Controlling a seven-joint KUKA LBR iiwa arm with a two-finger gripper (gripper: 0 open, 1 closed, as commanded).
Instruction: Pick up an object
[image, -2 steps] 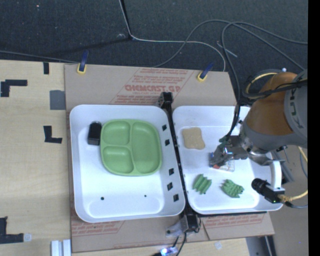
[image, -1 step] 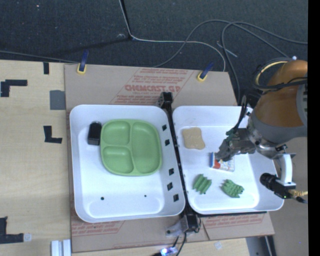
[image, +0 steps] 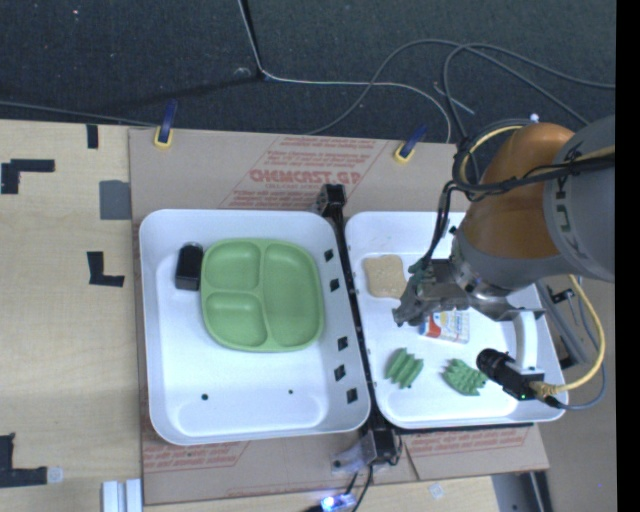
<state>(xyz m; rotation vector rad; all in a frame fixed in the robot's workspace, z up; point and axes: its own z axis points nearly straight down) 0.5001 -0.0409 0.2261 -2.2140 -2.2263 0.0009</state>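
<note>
My gripper (image: 418, 305) hangs over the middle of the right bin (image: 390, 232), its dark fingers pointing down toward the bin floor. A tan sponge-like block (image: 383, 276) lies just up and left of it. A small white and red packet (image: 446, 325) sits directly beside the gripper on its right, partly under the wrist. Two green ridged pieces lie nearer the front: one (image: 404, 368) below the gripper, the other (image: 464, 378) to its right. Nothing shows between the fingers.
The left bin (image: 160, 330) holds a green divided plate (image: 264, 294) and a small black block (image: 188, 266) at its left. A black divider (image: 345, 300) runs between the bins. The arm's orange band and grey body (image: 520, 215) cover the right bin's far right. Cables trail at the right.
</note>
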